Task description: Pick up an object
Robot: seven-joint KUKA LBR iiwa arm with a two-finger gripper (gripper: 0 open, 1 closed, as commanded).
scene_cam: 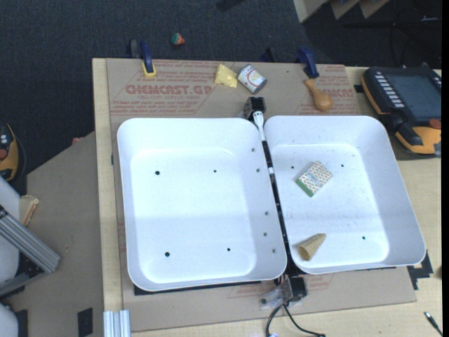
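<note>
Bright even light, soft shadows, sharp

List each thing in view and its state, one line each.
Patterned block: lying flat in right bin.
Cone: lying on its side, near the right bin's front edge.
Left bin: sitting beside right bin.
Yellow wedge: on board behind bins.

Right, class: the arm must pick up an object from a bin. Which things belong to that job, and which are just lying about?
Job:
patterned block
cone
right bin

Lying about:
yellow wedge
small box
wooden piece
handheld controller
</note>
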